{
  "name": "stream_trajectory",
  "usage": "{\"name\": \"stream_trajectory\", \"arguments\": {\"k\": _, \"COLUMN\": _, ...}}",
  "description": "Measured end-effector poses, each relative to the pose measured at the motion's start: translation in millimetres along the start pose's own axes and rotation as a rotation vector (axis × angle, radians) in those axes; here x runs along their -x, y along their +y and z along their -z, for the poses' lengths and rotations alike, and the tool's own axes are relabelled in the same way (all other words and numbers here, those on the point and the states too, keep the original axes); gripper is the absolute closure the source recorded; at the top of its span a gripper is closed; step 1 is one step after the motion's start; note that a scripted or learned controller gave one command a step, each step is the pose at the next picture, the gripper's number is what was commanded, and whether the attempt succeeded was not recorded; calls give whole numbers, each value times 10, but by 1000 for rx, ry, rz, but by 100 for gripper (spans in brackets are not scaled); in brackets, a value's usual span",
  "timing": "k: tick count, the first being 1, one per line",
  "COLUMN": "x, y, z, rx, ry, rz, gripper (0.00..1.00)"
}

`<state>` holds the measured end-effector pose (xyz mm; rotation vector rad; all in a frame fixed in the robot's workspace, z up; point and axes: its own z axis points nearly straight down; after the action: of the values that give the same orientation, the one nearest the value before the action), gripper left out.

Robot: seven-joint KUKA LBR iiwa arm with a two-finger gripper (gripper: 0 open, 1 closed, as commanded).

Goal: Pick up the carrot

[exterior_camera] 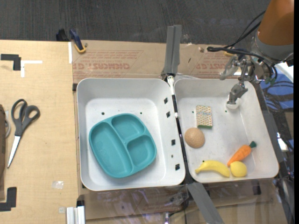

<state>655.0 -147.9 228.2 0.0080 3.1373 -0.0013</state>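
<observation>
An orange carrot (pixel 241 153) with a green stem end lies near the front right corner of the right bin (pixel 219 90), tilted with the stem toward the bin's right wall. It touches a yellow lemon (pixel 238 169). My gripper (pixel 235 95) hangs over the back right part of the same bin, well behind the carrot, with nothing between its fingers that I can make out.
A yellow banana (pixel 213 168), a tan round bread roll (pixel 195 137) and a green-patterned sponge (pixel 203 116) also lie in the right bin. A teal divided plate (pixel 122 144) fills the left bin. Scissors (pixel 19 122) lie on the bench at left.
</observation>
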Motion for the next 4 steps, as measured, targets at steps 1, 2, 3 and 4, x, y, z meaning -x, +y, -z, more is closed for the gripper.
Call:
{"name": "stream_trajectory", "arguments": {"k": 1, "x": -465, "y": -398, "z": -1329, "rx": 2, "ry": 1, "rz": 550, "gripper": 0}}
{"name": "stream_trajectory", "arguments": {"k": 2, "x": -940, "y": -595, "z": -1344, "rx": 1, "ry": -1, "rz": 737, "gripper": 0}}
{"name": "stream_trajectory", "arguments": {"k": 3, "x": -919, "y": -579, "z": -1241, "rx": -1, "ry": -5, "rz": 742, "gripper": 100}}
{"name": "stream_trajectory", "arguments": {"k": 4, "x": -1399, "y": -351, "z": -589, "rx": 1, "ry": 1, "rz": 325, "gripper": 100}}
